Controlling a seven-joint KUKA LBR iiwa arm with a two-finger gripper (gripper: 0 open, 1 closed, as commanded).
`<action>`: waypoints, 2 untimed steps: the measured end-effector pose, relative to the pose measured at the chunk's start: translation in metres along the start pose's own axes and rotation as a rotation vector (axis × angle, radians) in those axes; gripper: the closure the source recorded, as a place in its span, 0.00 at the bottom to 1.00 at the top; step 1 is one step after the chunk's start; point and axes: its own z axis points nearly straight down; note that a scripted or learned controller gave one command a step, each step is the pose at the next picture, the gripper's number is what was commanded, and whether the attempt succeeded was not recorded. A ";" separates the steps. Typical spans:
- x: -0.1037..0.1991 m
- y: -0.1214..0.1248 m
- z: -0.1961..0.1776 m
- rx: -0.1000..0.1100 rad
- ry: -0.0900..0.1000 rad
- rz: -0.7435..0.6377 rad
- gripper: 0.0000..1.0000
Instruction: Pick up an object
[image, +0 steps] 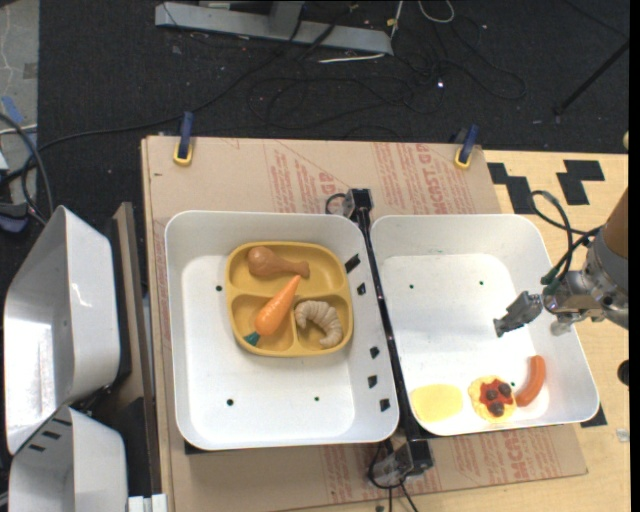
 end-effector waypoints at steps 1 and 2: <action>0.001 0.003 -0.006 -0.012 -0.003 -0.004 0.00; 0.009 0.006 0.054 -0.008 -0.001 -0.002 0.00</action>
